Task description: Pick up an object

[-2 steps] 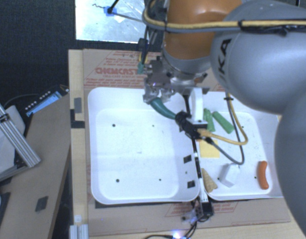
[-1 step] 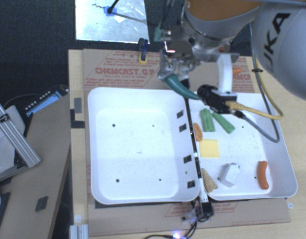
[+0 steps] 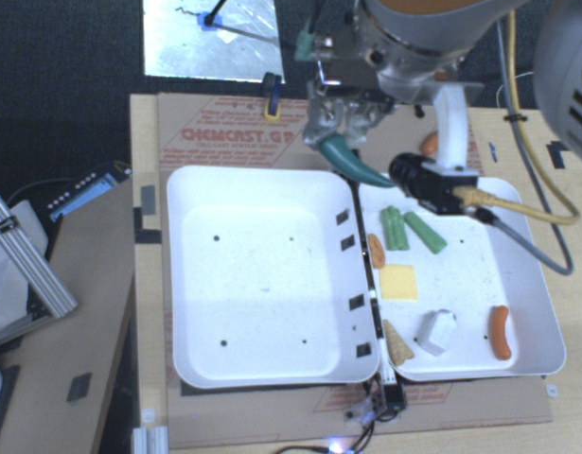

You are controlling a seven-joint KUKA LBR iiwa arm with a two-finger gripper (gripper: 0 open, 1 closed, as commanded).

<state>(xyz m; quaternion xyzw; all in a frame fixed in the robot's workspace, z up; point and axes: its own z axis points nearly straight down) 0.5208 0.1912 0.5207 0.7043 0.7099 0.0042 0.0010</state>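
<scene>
From my overhead camera I see the gripper (image 3: pixel 340 132) hanging above the far edge of the bins, near the divider, with a curved teal object (image 3: pixel 352 164) caught between its fingers. The right bin (image 3: pixel 527 282) holds two green sticks (image 3: pixel 409 228), a yellow square (image 3: pixel 398 281), a white block (image 3: pixel 436 331), an orange sausage (image 3: pixel 500 332), a tan cone (image 3: pixel 396 341) and a small orange piece (image 3: pixel 376 251) by the divider. The left bin (image 3: pixel 262 272) lies beside it.
</scene>
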